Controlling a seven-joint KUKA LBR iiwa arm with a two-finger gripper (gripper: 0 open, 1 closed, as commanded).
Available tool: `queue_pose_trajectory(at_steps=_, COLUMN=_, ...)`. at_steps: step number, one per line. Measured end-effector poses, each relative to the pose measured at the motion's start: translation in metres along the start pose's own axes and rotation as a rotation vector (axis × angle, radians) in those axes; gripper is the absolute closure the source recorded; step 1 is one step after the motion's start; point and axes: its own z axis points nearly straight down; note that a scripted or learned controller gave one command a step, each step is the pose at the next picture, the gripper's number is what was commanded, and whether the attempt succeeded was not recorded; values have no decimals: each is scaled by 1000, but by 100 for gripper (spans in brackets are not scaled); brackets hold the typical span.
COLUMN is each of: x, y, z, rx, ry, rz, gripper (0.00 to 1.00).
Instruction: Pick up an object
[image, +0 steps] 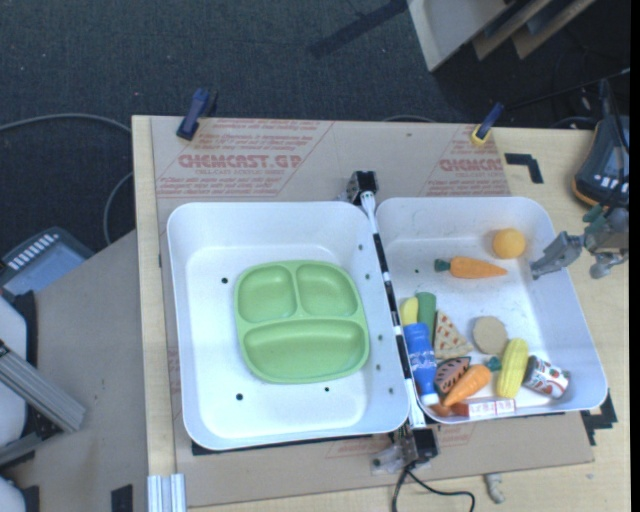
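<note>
Objects for picking: toy foods, all lying in the right bin (560, 300).
- Orange ball (508, 243), near the far right corner of that bin.
- Carrot (476, 267), just in front of the ball, green top pointing left, apart from the ball.
- Green and yellow pieces (418, 308), upright-looking sticks side by side near the bin's left wall.
- Blue and white tube (421, 361), lying along the left wall, below those sticks.
- Pizza slice (448, 336), just right of the tube.
- Tan round biscuit (489, 333), right of the pizza slice.
- Yellow corn cob (512, 366), below the biscuit.
- Small can (547, 379), red and white, on its side beside the corn, at the near right corner.
- Second carrot (468, 384), among a cluster at the near edge; other pieces there are too jumbled to name.

Left bin (190, 300): holds a green divided plate (300, 322), three compartments, sitting near the middle.

Gripper (556, 256): grey, at the right bin's right rim, level with the first carrot, nothing between its fingers. Whether it is spread or closed cannot be told.
</note>
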Motion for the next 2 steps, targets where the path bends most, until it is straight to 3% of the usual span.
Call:
queue_pose_trajectory(at_steps=1, x=72, y=-26, z=119, rx=4, ry=2, rz=-1, gripper=0)
queue_pose_trajectory(at_steps=2, x=15, y=76, z=140, rx=-1, ry=-1, rz=0, gripper=0)
